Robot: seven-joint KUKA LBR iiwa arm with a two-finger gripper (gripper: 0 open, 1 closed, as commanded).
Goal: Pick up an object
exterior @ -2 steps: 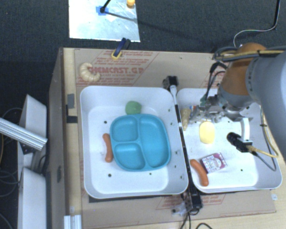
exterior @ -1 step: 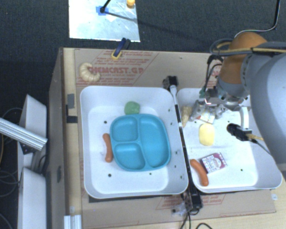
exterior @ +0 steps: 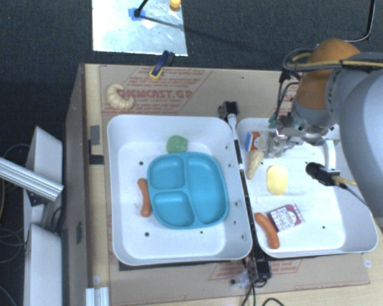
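My gripper (exterior: 276, 146) hangs low over the back left part of the right bin (exterior: 354, 231). Just to its left lies a pale, tapered corn-like piece (exterior: 254, 162), close to or touching the gripper. Partly hidden behind the gripper is a small orange and blue item (exterior: 253, 138). A yellow rounded piece (exterior: 277, 179) lies just in front of the gripper. Nearer the front of this bin are a maroon packet (exterior: 285, 217) and an orange sausage (exterior: 267, 229).
The left bin (exterior: 124, 234) holds a blue divided plate (exterior: 187, 190), a green lump (exterior: 177, 145) behind it and an orange sausage (exterior: 144, 197) to its left. The wall between the bins (exterior: 241, 183) runs close beside the gripper. A cream curled object (exterior: 119, 96) lies on the cardboard behind.
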